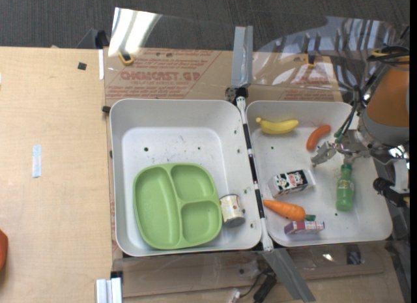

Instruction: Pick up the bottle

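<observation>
Surface: pale wooden bench; dark grey floor beyond its far edge; brown printed cardboard sheet lying flat behind the bins.
Bins: two shallow white ones, side by side; left bin; right bin, taken as the landmark.
Bottle: one green bottle, slim and translucent, in the right half of the right bin, cap end pointing to the far wall.
Gripper: metal gripper just above the bottle's cap end, within the right bin; fingers look spread apart, nothing between them.
Other things in the right bin: one yellow banana at its far left; two orange carrots, one beside the banana, one near the front; one cow-print carton at centre; one small pink box at the front.
Left of the right bin: one green plastic plate, three compartments; one small tin touching its right edge.
</observation>
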Controlling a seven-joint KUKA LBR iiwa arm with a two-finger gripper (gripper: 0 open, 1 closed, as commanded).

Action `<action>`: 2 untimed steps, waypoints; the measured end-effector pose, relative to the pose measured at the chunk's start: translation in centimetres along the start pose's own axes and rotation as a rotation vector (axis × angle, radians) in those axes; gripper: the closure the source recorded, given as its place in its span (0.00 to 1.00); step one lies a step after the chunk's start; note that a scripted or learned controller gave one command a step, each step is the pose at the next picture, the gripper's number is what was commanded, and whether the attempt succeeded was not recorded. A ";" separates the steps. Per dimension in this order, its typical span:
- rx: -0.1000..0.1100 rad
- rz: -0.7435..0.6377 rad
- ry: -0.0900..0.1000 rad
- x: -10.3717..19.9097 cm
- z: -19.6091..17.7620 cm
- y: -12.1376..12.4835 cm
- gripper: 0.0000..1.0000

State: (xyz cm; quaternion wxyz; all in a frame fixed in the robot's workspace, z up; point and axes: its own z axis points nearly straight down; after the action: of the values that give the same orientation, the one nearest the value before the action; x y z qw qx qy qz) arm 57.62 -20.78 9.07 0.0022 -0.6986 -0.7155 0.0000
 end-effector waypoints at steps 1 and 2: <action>0.000 -0.012 0.009 -0.5 0.0 -5.6 0.00; 0.001 -0.007 0.008 -0.3 0.1 -9.7 0.00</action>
State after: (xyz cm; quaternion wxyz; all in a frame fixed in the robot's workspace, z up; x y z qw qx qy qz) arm 47.90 -21.30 9.04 0.0052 -0.6959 -0.7181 -0.0026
